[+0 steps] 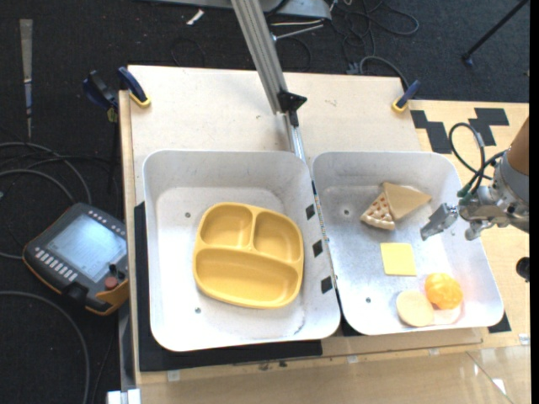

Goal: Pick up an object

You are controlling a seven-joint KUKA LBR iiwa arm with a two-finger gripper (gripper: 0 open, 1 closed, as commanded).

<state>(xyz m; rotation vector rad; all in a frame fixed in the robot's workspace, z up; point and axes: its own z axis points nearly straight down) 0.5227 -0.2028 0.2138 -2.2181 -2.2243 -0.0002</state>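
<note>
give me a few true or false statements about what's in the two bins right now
1. The yellow divided tray lies in the left bin. True.
2. The yellow square slice sits in the left bin. False: it lies in the right bin.
3. The gripper is over the right bin. True.
4. The orange ball lies on the divided tray. False: it lies in the right bin, near its front edge.
5. The pie wedge lies in the right bin. True.

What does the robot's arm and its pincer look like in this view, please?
At the right edge, the arm appears grey, with a tan-orange patch at its top. Dark cables loop beside it. The pincer is grey metal, with angular fingers over the right bin.
</note>
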